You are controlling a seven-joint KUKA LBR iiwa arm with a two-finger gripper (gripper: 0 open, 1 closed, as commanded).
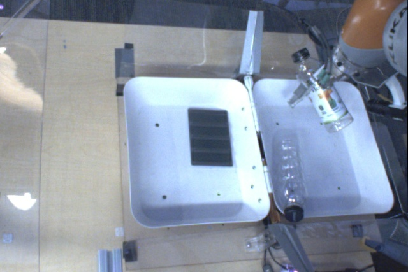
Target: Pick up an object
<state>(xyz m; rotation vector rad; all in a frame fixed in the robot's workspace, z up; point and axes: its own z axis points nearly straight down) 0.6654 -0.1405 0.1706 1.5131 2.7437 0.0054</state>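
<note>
A small clear plastic bottle (pixel 331 108) with a coloured label is pinched between the metal fingers of the gripper (pixel 317 87) above the right bin (pixel 357 181), tilted.

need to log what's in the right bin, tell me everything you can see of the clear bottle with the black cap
The clear bottle looks like see-through plastic with a ribbed body and a black cap. It lies on its side in the right bin, along the bin's left wall, cap toward the near edge, where it reaches the rim. It looks empty, though that is hard to tell. It lies apart from the gripper and the small labelled bottle at the bin's far side.
</note>
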